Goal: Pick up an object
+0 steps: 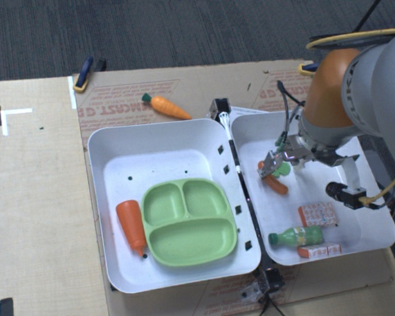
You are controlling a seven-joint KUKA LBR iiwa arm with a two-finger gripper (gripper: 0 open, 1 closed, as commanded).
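Observation:
My gripper (272,164) is low in the right bin (372,238), near its left wall. Just below it lies a small orange-red toy sausage (278,185), and a small green piece (283,169) sits against the gripper's right side. Whether either one is held is hidden by the gripper body. Nearer the front of the same bin lie a green bottle (297,236) on its side, a red-and-white box (317,214) and a smaller red-and-white packet (320,250).
The left bin (107,155) holds a green divided plate (190,222) and an orange-red cylinder (130,226) at its left. A toy carrot (167,107) lies on the cardboard behind the bins. Black clips (220,108) join the bins along the middle wall.

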